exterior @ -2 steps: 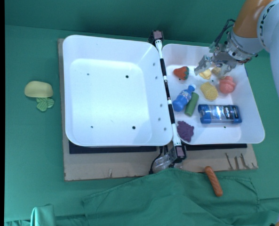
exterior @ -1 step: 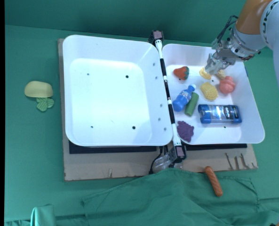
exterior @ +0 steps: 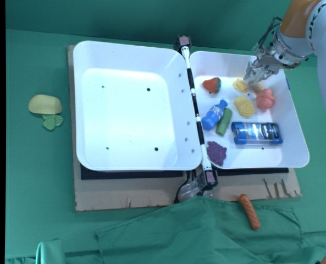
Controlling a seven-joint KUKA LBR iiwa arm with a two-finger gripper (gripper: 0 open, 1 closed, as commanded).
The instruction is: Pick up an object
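**Gripper low over the back of the right bin**

A green cloth covers the bench, and on it a brown cardboard sheet [exterior: 97, 202] carries two shallow white bins side by side. The left bin [exterior: 91, 59] is bare; the right bin [exterior: 294, 153] holds every candidate, probably so that each try starts from one place. The grey arm's two-finger gripper [exterior: 254, 78] hangs over a small pale-yellow toy piece [exterior: 241, 85] near the back wall, touching or just above it; whether it is clenched or released cannot be told at this size. Just beside it lie a pink-red lumpy toy [exterior: 265, 99] and a yellow ridged toy [exterior: 244, 106]. Farther off are a red strawberry-like toy [exterior: 211, 84], a blue plastic bottle [exterior: 214, 115], a green cylinder [exterior: 224, 122], a blue rectangular packet [exterior: 256, 133] and a purple grape cluster [exterior: 216, 153]. The tight crowding around the yellow piece looks likely to hamper a clean grasp.
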